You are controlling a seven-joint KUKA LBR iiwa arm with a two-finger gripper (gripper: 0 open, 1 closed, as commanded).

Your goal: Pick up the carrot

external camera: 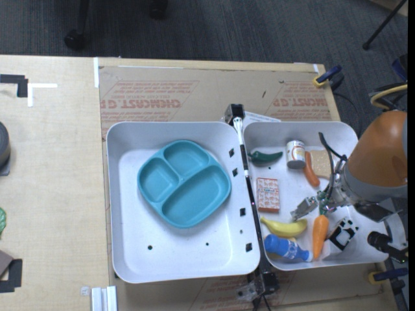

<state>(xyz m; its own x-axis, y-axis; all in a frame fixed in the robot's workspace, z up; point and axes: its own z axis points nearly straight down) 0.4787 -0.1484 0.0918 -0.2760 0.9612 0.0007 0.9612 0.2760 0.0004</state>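
Carrot (319, 236) lay in the right bin (275, 132), toward its near right part, standing lengthwise from far to near with its thick end just below the gripper.

Beneath everything, the tabletop (48, 173) was pale wood, with a sheet of brown cardboard (214, 92) spread under the two bins. The arm (382, 157), grey with its orange band, reached in from the right and hung over the right edge of the right bin. The left bin (123, 238) held a blue divided plate (185, 183), tilted a little, near the bin's middle.

In the right bin the things were crowded. A slice of bread (320, 163) lay at the far right, with a sausage (312, 172) just beside its left edge. A pink patterned box (268, 194) sat on the left side, and a banana (284, 226) lay nearer, just below it. A blue toy (286, 249) rested at the near wall, between the banana and the carrot's tip. A small can (296, 153) stood in the far part, and a dark green pepper (265, 155) lay to its left.

The gripper (317, 205) hovered right above the carrot's thick end, close to it; whether its fingers were spread or pressed together could not be told, and nothing showed between them.
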